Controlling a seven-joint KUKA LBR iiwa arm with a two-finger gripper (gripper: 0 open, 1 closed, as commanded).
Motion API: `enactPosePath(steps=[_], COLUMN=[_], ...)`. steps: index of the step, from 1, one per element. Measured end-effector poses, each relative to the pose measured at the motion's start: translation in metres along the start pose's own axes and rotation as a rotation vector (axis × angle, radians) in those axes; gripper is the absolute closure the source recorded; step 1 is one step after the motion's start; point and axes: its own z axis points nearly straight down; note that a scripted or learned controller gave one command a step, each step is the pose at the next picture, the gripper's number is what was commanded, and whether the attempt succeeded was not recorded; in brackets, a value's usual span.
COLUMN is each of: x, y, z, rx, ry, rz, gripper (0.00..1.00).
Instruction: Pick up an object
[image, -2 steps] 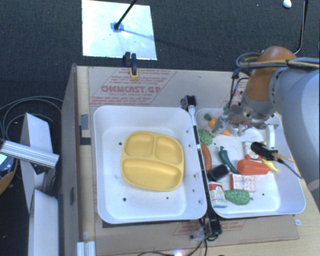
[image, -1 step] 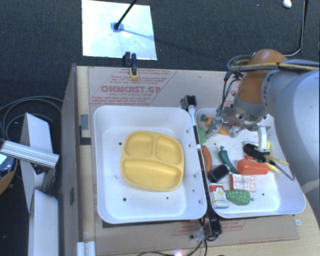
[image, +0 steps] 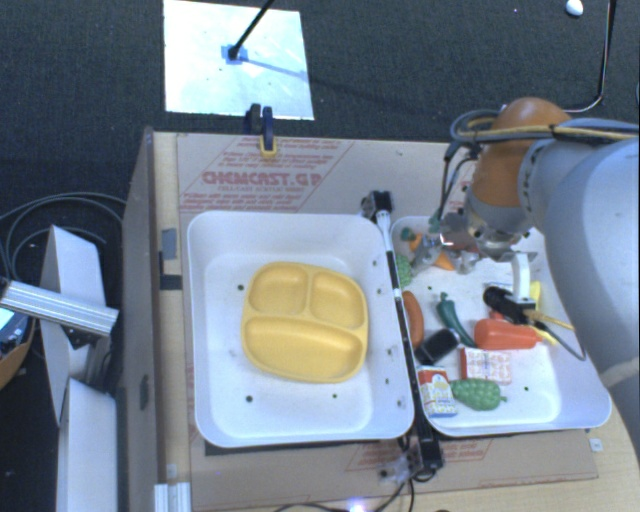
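Note:
My gripper (image: 449, 247) hangs low over the far left corner of the right bin (image: 575, 400), with the grey arm and its orange band coming in from the right. Just under it lie a small orange piece (image: 443, 262) and a green leafy piece (image: 403, 268). Nearer the front of the bin lie an orange sausage-shaped toy (image: 413, 316), a dark green pepper (image: 453, 320), a black block (image: 437, 346), a red-orange toy (image: 506, 335), a red and white box (image: 487, 365), a bumpy green toy (image: 477, 393) and a small printed carton (image: 435, 392).
The left bin (image: 215, 400) holds a yellow divided plate (image: 304, 322). The rims of the two bins meet in a ridge between them. A cardboard sheet (image: 270, 170) lies under both bins.

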Motion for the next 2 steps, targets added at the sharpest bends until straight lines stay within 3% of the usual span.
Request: enactPosePath(steps=[2], x=[-0.0078], y=[0.0002], z=[0.0008], rx=[0.002], ry=[0.011], rz=[0.000], gripper=[0.00])
